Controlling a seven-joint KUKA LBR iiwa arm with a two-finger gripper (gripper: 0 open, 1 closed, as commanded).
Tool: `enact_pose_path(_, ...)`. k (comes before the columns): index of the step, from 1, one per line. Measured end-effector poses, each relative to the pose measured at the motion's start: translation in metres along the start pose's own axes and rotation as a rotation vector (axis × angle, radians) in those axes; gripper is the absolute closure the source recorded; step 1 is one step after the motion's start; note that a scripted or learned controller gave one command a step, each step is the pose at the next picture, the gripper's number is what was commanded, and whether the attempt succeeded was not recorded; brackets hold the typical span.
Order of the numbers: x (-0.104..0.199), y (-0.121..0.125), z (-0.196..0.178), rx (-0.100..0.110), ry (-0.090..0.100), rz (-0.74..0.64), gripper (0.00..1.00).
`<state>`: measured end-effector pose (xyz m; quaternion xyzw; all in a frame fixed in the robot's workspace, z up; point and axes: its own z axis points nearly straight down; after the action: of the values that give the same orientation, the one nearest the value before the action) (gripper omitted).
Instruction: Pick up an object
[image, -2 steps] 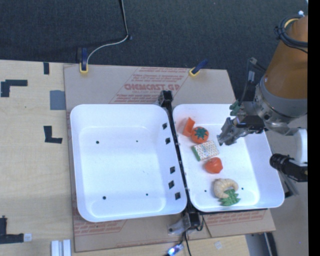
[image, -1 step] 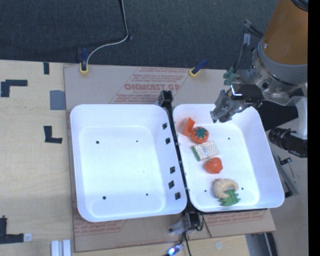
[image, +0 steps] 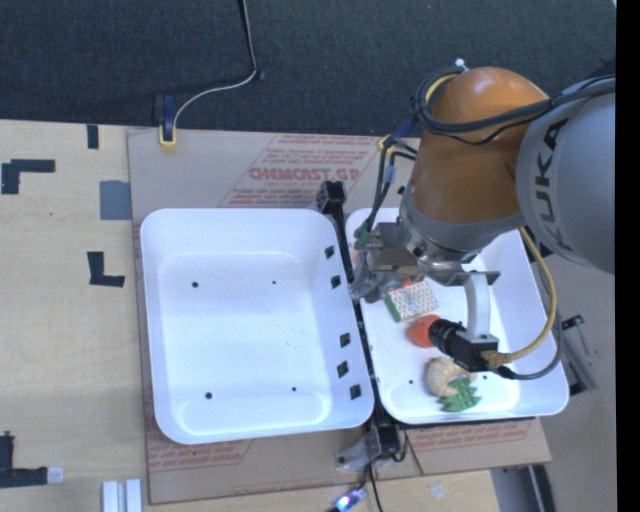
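Red object (image: 424, 330) beside patterned card (image: 411, 298) in right bin (image: 530, 262), end effector (image: 392, 274) apparently above them, grip state unclear.

Single fixed camera above the bench (image: 60, 300), slanted downward, moderately near, both white bins (image: 240, 320) framed, arm (image: 480, 160) entering right

- Light is even and fairly bright, seeming to fall from overhead.
- The left bin (image: 240, 320) is near-white, its floor almost washed out.
- A soft sheen sits on the orange band (image: 480, 130).
- Shadows are faint and short, darkest under the arm.
- Focus is slightly soft throughout; small items look grainy.
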<state>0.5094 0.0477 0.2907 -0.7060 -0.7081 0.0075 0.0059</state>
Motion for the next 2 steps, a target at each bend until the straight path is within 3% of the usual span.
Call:
enact_pose_path(1, 0.041, 0.023, -0.081, -0.025, 0.004, -0.003, 1.00)
enact_pose_path(2, 0.070, -0.032, -0.231, -0.035, 0.008, -0.004, 1.00)
